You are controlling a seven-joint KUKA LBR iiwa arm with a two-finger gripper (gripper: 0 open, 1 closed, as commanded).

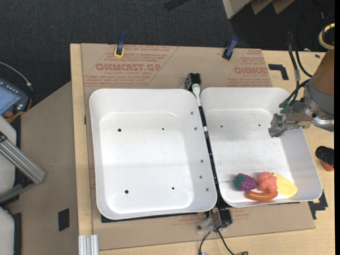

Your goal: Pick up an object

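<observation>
Toys [264, 186] clustered at five o'clock in the right bin [297, 147] are judged light, rigid, best pinched across; gripper [277, 128] state cannot be told.

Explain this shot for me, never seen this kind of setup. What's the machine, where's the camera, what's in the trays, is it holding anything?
One camera, fixed above the bench, looks down at a slant. The grey robot arm reaches in from the right; at its tip is the claw, hanging over the upper right part of the right shallow white bin. Nothing shows between its tips, so it holds nothing that I can see. Whether it is open or shut is too small to tell. A second shallow white bin sits to the left. Both rest on a brown cardboard sheet. In the right bin's near corner lies a cluster of small toys: a purple grape bunch, a pinkish-red lumpy piece, a yellow rounded piece and an orange sausage-shaped piece.
</observation>
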